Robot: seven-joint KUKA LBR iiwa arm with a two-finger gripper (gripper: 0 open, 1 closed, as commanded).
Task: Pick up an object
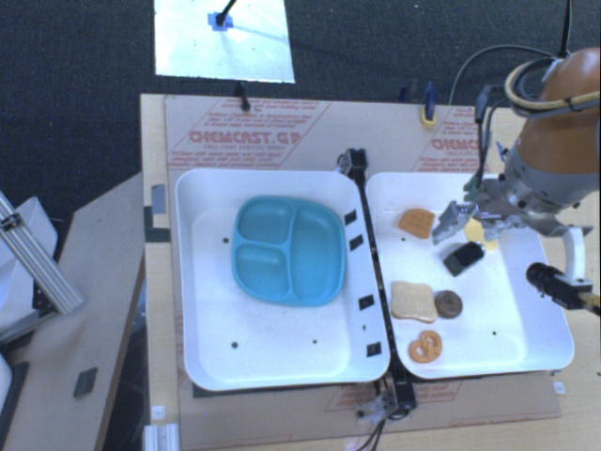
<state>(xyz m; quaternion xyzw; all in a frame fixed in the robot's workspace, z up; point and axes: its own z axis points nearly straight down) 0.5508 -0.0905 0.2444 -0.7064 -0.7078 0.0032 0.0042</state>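
Dark carpet surrounds a wooden bench point(103, 252) carrying two shallow white bins side by side on a clear sheet printed with red lettering point(246, 137).

Nearest in the right bin point(535, 341) lies an orange pretzel-shaped piece point(425, 347). Just beyond it sit a pale toast slice point(413, 301) and, just beside it, a round brown cookie point(448, 303). Farther on lies a small black block point(463, 256), tilted, with a yellow piece point(473, 230) just behind it and an orange-brown bun-like piece point(417, 222) to its left.

The left bin point(202, 346) contains a blue divided plate point(287, 250), lying flat near the centre.

The arm point(554, 139) enters from the right, its orange band uppermost, the wrist bent downward over the far part of the right bin. The gripper point(457, 219) hangs between the bun-like piece and the yellow piece, just above the black block. Its fingers stand apart at a narrow spread, and nothing is seen between them.

Beyond the bench, a pale square sheet point(223, 28) lies on the carpet.
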